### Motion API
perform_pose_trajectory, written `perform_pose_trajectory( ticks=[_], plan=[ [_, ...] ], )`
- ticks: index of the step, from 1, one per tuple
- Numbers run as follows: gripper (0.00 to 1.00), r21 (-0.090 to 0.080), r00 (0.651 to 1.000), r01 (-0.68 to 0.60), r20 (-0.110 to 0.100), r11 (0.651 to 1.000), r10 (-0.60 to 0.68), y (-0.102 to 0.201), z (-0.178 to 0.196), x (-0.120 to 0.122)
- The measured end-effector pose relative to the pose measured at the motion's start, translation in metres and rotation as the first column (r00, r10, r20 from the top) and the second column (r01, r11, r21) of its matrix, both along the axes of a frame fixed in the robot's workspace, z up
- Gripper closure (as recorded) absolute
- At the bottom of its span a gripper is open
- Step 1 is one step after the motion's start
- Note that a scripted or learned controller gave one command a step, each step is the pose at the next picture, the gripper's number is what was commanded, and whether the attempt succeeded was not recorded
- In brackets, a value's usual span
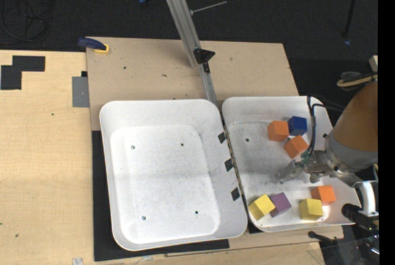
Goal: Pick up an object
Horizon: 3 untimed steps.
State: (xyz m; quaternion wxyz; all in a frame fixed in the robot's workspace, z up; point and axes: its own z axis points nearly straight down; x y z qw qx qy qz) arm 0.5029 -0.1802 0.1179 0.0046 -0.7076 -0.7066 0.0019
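Two white bins sit side by side on the bench. Left bin (pixel 117 118): just bare white floor with a few dark specks. Right bin (pixel 259 108) holds seven foam blocks.

Along the near edge: yellow block (pixel 261 206) touching a purple block (pixel 280 202) on its right. Further right, a second yellow block (pixel 310 209), with an orange block (pixel 325 194) just behind it, near the bin's right wall.

Far half of the bin: orange block (pixel 278 130), a blue block (pixel 297 125) just beside it on the right, and a third orange block (pixel 296 146) tilted, just in front of those two.

Gripper (pixel 295 171) is low over the middle of the right bin, coming in from the right, close in front of the tilted orange block. Metal finger parts point left toward the bin floor. No block between them. Can't tell if the jaws are apart or together; the detail is too small and blurred.

Arm body (pixel 358 128) shows the orange band at the right edge, above the grey wrist.

A slanted aluminium rail (pixel 180 10) runs from the back down to the gap between the bins.
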Motion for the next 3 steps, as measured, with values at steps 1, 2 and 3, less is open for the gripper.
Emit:
perform_pose_trajectory(
  ticks=[1,2,3],
  plan=[
    [1.00,-0.002,1.000,0.006,0.005,1.000,-0.006,-0.002,0.013,0.001],
    [1.00,-0.004,1.000,-0.001,0.011,1.000,0.001,-0.004,0.055,0.004],
    [1.00,-0.005,1.000,-0.003,0.014,1.000,0.003,-0.004,0.118,0.007]
  ],
)
